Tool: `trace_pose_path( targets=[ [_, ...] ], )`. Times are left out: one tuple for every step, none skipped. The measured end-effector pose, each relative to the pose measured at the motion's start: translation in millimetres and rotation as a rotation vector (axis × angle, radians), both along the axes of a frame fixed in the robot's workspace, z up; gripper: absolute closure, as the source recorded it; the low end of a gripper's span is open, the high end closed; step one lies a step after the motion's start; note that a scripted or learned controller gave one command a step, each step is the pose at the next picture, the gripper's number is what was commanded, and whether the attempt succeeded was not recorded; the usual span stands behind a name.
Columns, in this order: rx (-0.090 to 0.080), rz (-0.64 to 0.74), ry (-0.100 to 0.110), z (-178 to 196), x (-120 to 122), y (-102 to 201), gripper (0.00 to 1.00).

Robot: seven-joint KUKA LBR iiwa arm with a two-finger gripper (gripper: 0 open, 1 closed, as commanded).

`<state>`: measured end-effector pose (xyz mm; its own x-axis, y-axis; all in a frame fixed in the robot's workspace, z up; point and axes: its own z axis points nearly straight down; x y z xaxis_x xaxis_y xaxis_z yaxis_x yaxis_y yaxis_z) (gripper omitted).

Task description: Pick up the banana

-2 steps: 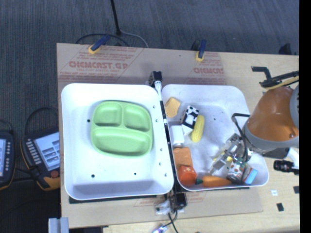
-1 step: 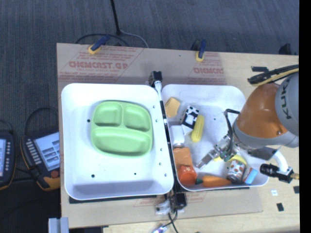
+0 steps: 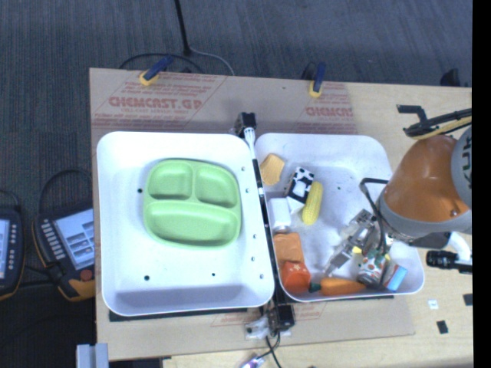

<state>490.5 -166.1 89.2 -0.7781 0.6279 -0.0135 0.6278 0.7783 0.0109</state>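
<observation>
The banana (image 3: 311, 202) lies in the right bin (image 3: 349, 146), up and to the left of the gripper (image 3: 343, 256), well apart from it. It is yellow, lies nearly upright in the view with a slight tilt, and nothing grips it. Just left of its upper end sits a black-and-white block (image 3: 301, 179), and further left a tan, bread-like piece (image 3: 271, 169) near the bin's left wall. Below the block stands a small white bottle (image 3: 282, 214).

The gripper hangs low over the bin's lower right part, its metal fingers pointing down and left. The fingers look slightly parted with nothing seen between them, though the small size makes this hard to judge for sure. Left of the gripper lies an orange box (image 3: 288, 248), with a red piece (image 3: 294, 274) below it. Just below the gripper lies a carrot (image 3: 341, 286) along the bin's front wall. To the gripper's right sit a small patterned can (image 3: 374, 268) and a light blue piece (image 3: 396, 277).

The arm (image 3: 428, 186), with its orange band, reaches in from the right above the gripper.

Far to the left, the left bin (image 3: 123, 282) holds a green divided plate (image 3: 192, 202).
</observation>
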Motion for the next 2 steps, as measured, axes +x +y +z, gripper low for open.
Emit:
trace_pose_path(
  targets=[
    [-0.005,-0.002,-0.006,11.1,1.3,-1.7,1.00],
    [0.003,-0.295,0.015,116.5,11.8,66.1,1.00]
  ],
)
